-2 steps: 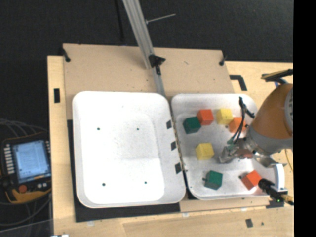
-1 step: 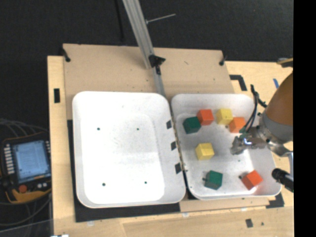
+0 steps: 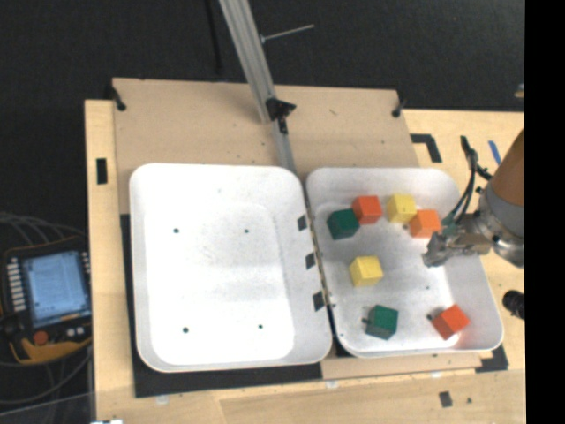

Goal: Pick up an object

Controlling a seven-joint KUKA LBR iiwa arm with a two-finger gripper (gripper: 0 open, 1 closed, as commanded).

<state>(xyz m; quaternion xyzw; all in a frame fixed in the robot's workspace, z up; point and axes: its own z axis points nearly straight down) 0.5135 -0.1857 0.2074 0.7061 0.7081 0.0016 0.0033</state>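
Nothing is picked yet, as far as I can judge: far to my left lies the shallow, smooth white plastic bin (image 3: 212,263), and nearer, in the matching right-hand bin (image 3: 388,347), sit small matte cubes, among them the green cube (image 3: 343,223), the yellow cube (image 3: 365,270) and the orange cube (image 3: 425,223) just up-left of me. My grey metal gripper (image 3: 439,253) hangs low over the right bin's floor with no cube visibly in it, and I cannot tell how wide it stands.

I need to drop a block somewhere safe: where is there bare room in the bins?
The left bin is bare white floor, wall to wall. The right bin is crowded along its far side; bare floor lies between the yellow cube and the gripper.
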